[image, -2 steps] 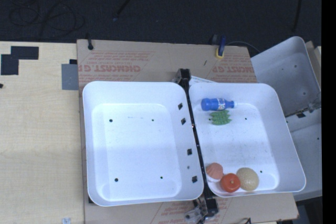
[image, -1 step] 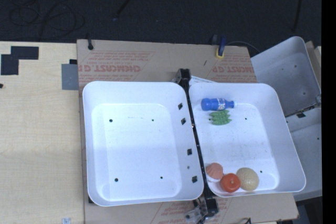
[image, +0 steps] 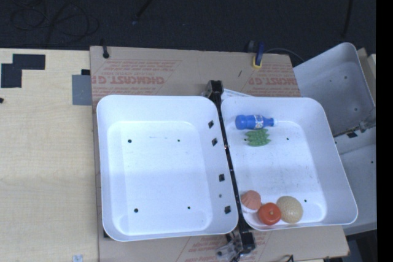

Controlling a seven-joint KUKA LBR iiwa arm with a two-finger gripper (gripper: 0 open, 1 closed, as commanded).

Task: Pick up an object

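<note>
You cannot tell the pincer's state. The right bin (image: 334, 156) holds a bottle (image: 253, 122), a green piece (image: 258, 137), and three round items touching at the near wall, including a tomato (image: 269, 213). Expect slips there: crowding blocks finger entry.

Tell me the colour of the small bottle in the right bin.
Blue with a white cap, camera view: bottle.
</note>
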